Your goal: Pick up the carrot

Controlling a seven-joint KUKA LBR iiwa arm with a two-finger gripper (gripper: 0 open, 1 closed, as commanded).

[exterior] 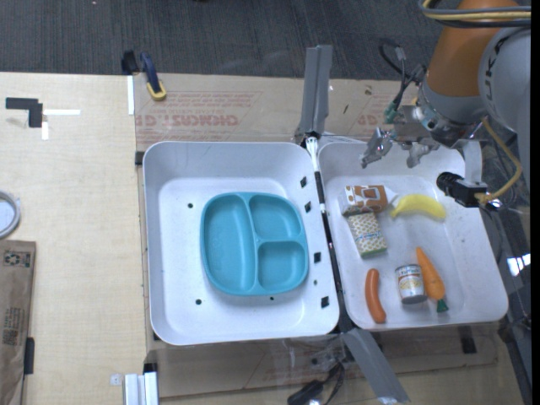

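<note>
Oddly, gripper (398,152) with metal fingers spread, nothing between — tapered orange carrot (430,278) beside a can (410,283)

One fixed camera here, high above the surface (67,226), looking down at a slant toward twelve o'clock. It stands far enough back to take in both white bins, left bin (169,226) and right bin (481,260), with dark floor (253,15) beyond.
</note>
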